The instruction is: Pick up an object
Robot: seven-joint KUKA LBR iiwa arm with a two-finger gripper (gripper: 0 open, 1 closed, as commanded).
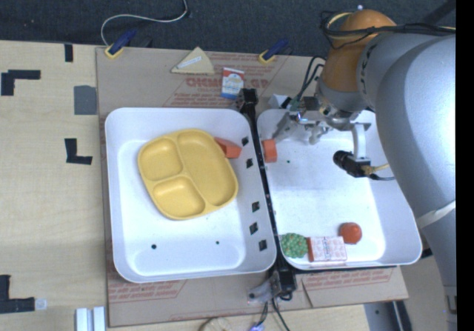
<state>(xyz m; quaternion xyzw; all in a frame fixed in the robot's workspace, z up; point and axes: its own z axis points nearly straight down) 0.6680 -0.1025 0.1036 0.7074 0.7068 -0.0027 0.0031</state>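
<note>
Two shallow white bins sat side by side on a cardboard sheet (148,85), split by a black divider (255,181); everything below is placed against that divider.

The left bin (122,241) lay on the divider's far side from the arm. A yellow tray (187,172) with three compartments rested in it, a little above the bin's middle and tilted. An orange block (230,148) lay just off the tray's upper right corner, between the tray and the divider.

The right bin (385,233) lay on the arm's side. A second orange block (269,149) sat right against the divider near its upper end. Close to the divider's lower end was a green round thing (293,245), a red-and-white packet (326,249) lay just beyond it, and a small red ball (350,232) sat next, slightly higher.

The grey arm (418,115) came in from the right, its orange band (352,55) above the wrist. The gripper (300,124) hung over the upper part of the right bin, near the divider's top end, and was apart from the second orange block. Its metal parts were small and tangled together, so whether the fingers were apart or together could not be told. Nothing was seen between them.

Beyond the divider's top end, on the cardboard, stood a small red-and-white carton (232,84) and a pale wedge (194,63).
</note>
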